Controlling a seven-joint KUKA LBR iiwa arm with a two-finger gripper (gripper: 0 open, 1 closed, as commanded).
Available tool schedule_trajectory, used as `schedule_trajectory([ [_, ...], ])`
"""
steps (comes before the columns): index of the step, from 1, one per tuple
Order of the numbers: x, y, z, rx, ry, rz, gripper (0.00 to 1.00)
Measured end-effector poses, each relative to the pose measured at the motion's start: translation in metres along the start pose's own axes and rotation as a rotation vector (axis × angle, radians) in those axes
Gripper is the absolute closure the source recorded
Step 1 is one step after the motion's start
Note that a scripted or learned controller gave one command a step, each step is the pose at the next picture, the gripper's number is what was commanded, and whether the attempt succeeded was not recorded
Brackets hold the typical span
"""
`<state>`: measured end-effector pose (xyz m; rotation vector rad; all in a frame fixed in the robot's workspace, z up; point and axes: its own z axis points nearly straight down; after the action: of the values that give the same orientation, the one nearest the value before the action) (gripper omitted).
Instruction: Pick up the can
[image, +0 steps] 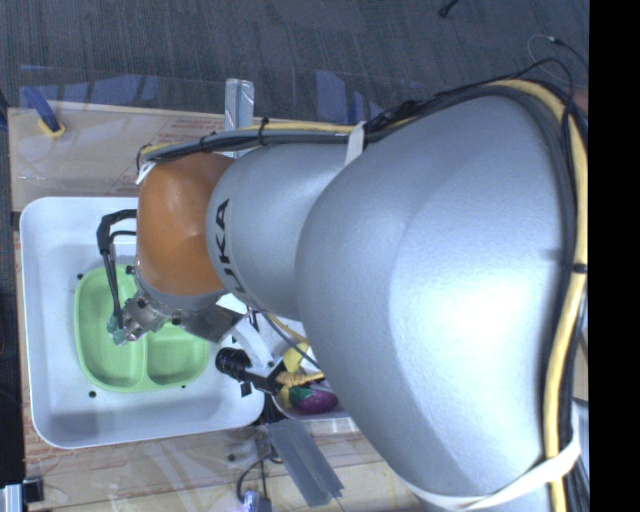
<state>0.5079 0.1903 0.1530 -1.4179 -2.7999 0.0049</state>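
The arm (400, 260) hung low over the left bin (50, 330), above a green tray (100, 350). Gripper state: cannot tell. No can was identifiable; pickup seemingly not done.

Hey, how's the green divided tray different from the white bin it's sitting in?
The green tray is bright lime; the white bin is plain white. The green tray is smaller and lies inside the white bin, which surrounds it with bare floor on the near and left sides. The green tray is split into compartments by ridges; the white bin shows no divider. Both are shallow, with rounded corners.
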Motion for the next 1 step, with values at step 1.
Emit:
schedule_trajectory([
  [1, -0.0501, -0.0426, 0.0089, 0.001, 0.002, 0.287, 1.0],
])
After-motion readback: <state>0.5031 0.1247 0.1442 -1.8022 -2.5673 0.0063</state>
